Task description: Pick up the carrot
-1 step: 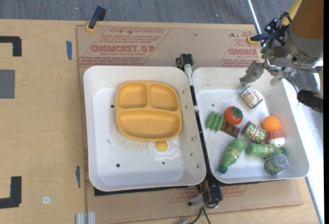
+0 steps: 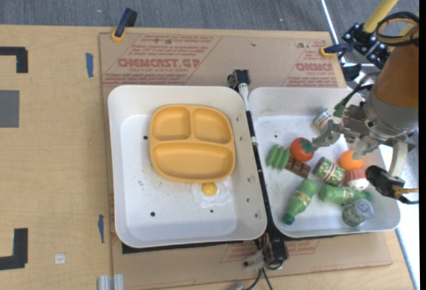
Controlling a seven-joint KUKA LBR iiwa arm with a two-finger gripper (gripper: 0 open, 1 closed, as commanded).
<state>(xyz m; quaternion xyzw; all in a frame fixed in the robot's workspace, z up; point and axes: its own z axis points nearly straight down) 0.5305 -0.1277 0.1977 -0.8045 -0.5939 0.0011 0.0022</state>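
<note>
- Looking down from the camera view, the arm (image 2: 398, 92) is reaching in from the right over the right bin (image 2: 293, 104), its orange band sitting above the wrist.
- The gripper (image 2: 353, 149) is hanging low over the toys at the right side of that bin; whether its claw is wide or narrow cannot be told here.
- The carrot (image 2: 351, 161), an orange piece, is lying just below the gripper, apparently touching it, though it is not clear that anything is sitting between the claw tips.
- Left of the carrot, a tomato (image 2: 301, 147) with a green top is resting beside a green ridged toy (image 2: 278, 157) and a brown block (image 2: 298, 166).
- Below the carrot, a green bottle (image 2: 299, 201) is lying tilted, with a second green bottle (image 2: 343, 194) and a greyish round toy (image 2: 357, 213) near it.
- Well left of the carrot, in the left bin (image 2: 130, 169), a yellow divided plate (image 2: 192, 142) is sitting with a fried egg toy (image 2: 210, 191) just below it.
</note>
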